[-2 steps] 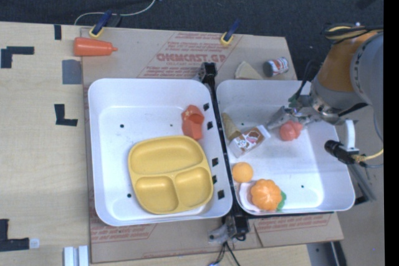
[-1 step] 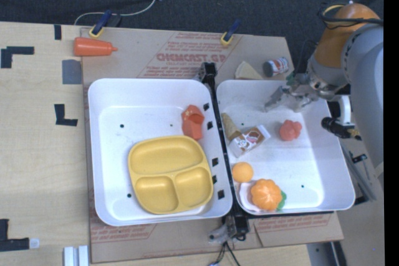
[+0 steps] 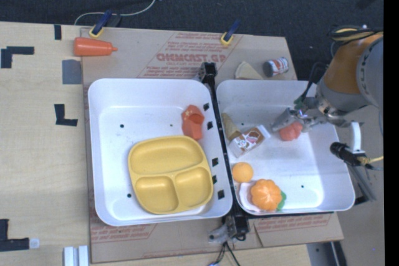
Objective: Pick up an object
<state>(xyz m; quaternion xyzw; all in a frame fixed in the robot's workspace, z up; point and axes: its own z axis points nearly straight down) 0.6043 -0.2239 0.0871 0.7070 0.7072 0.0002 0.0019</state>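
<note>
My gripper is low over the right bin, near its upper right part, reaching in from the right. A small red object lies directly under and against the gripper's tip. Whether it is gripped is unclear from this angle. Also in the right bin are a brown-and-white packet, a small orange ball and an orange fruit with a green leaf.
The left bin contains a yellow divided plate and a red cup. Behind the bins lie an orange bottle, a small can and a tan wedge. A black divider separates the bins.
</note>
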